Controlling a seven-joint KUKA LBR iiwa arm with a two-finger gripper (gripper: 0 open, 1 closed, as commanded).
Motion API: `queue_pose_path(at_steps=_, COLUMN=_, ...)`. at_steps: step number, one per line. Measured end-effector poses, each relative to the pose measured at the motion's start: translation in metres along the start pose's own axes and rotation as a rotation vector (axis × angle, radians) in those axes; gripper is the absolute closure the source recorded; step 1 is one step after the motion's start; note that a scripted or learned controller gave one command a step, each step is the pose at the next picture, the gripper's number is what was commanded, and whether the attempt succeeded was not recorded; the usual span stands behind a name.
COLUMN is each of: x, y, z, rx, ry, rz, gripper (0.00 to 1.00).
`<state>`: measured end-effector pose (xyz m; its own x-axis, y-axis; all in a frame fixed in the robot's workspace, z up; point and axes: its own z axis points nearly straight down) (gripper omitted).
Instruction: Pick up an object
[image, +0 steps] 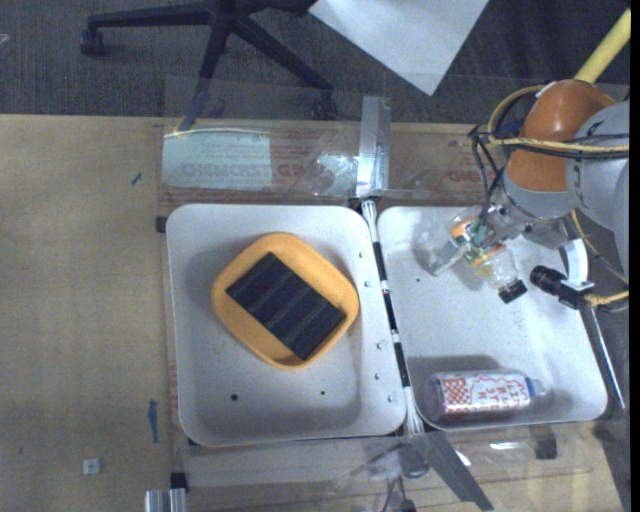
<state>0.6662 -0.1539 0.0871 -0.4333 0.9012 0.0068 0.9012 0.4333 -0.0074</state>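
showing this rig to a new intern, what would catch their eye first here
Probably the yellow-orange pad with a dark ribbed panel, lying alone in the left bin. Next, the arm's orange band at upper right, with the gripper over the right bin, where a red-and-white patterned bottle lies along the near wall.

Faint reddish lettering runs across the clear plastic sheet (222, 160) at twelve o'clock, too washed out to read. The bottle (482, 392) bears red-patterned print, likewise unreadable.

Bench (80, 300) with two white bins (200, 400)
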Motion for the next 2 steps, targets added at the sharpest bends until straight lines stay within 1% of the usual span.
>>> queue_pose_path(at_steps=1, x=0.0, y=-0.001, z=-0.008, rx=0.002, ry=0.001, rz=0.0, gripper=1.0)
queue_pose_path(at_steps=2, x=0.064, y=0.032, z=-0.103, rx=-0.011, ry=-0.01, rz=-0.072, gripper=1.0)
